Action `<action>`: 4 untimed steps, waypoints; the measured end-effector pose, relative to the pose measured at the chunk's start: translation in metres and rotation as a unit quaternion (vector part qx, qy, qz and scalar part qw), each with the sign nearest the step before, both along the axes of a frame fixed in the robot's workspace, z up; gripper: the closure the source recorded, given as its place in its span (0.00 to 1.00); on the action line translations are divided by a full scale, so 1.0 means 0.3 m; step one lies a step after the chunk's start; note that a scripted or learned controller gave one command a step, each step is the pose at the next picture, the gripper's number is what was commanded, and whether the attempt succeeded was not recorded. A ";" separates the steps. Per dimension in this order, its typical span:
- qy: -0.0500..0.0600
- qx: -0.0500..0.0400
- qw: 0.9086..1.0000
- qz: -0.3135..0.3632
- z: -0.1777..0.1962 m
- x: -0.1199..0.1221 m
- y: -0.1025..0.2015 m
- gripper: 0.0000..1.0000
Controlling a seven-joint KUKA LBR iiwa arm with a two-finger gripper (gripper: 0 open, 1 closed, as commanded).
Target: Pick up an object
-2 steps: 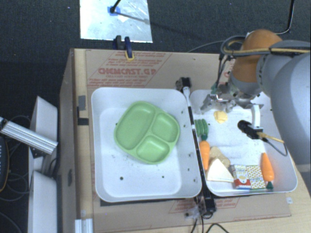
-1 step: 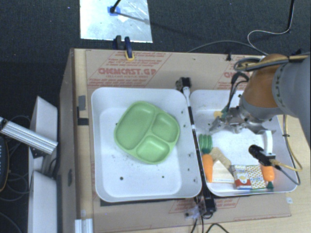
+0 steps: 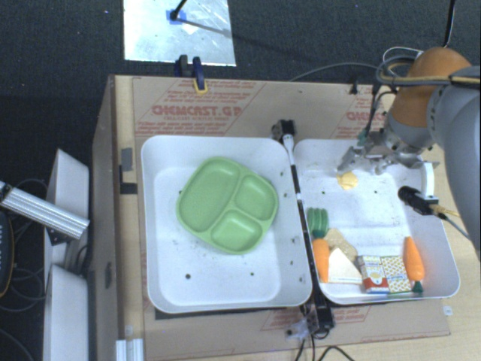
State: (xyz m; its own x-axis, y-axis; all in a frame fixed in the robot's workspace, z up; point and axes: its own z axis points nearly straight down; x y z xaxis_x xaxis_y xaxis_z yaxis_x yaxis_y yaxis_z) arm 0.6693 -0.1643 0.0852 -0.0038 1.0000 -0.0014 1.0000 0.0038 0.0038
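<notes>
Approach looks like the step in hand: the gripper [image 3: 359, 160] hangs at the right bin's [image 3: 376, 205] far edge, fingers spread, holding nothing. A small yellow piece [image 3: 347, 179] lies just beside it. Next it probably needs to centre over that piece and close.

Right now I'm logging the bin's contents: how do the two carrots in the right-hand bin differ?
The carrot by the divider sits at the bin's left side, near the green item; the carrot on the far side sits near the right wall. The divider carrot looks broader and paler, with the white wedge against it; the far carrot looks slimmer and deeper orange, beside the small boxes. Both are orange and lie roughly lengthwise toward the bin's near edge.
</notes>
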 end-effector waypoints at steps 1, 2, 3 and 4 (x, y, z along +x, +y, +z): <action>0.000 0.001 1.000 0.001 0.000 0.001 0.206 0.00; 0.000 0.000 1.000 -0.001 0.000 0.000 0.098 0.00; 0.001 0.001 1.000 0.000 -0.001 0.000 0.150 0.00; 0.000 0.000 1.000 -0.001 0.000 0.000 0.045 0.00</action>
State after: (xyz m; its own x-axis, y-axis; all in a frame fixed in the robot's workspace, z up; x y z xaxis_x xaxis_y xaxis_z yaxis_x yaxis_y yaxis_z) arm 0.6692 -0.1508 0.0853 -0.0019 1.0000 -0.0015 1.0000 0.0019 0.0034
